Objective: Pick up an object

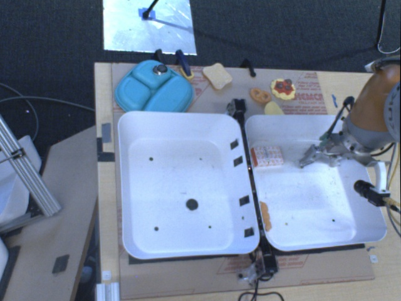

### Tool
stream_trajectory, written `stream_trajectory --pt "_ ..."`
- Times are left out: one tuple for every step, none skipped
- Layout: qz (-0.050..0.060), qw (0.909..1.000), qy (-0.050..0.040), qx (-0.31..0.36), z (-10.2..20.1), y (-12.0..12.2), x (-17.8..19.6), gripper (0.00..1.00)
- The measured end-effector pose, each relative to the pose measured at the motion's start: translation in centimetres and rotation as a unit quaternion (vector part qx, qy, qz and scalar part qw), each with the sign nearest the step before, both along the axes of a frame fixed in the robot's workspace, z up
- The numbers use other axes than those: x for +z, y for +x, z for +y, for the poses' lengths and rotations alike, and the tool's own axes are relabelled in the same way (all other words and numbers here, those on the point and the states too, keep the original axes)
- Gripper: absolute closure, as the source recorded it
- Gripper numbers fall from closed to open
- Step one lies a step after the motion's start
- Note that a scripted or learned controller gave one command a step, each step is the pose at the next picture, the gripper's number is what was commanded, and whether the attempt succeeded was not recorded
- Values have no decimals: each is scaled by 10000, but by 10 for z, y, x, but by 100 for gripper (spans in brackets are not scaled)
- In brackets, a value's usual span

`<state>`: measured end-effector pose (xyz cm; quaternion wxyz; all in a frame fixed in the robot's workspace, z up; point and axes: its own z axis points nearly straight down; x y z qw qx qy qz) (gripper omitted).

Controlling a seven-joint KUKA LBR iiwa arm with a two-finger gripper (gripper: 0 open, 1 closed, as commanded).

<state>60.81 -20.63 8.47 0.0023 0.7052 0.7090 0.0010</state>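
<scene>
Two white bins, one arm, nothing lifted yet.
Camera view: gripper low inside right bin, prongs spread and bare; patterned box lies at its nine o'clock, likely target; orange piece hugs the dividing wall.

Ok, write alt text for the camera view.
The arm's tool hangs over the right bin, near a small patterned box. An orange piece lies by that bin's left wall; a dark disc sits in the left bin.
</scene>
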Motion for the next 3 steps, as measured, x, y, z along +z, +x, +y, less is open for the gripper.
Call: stream_trajectory --pt "18 10000 8 1 1 63 1 0" --pt "-31 10000 -9 -24 -1 -9 4 0" --pt "6 10000 7 1 1 64 2 0"
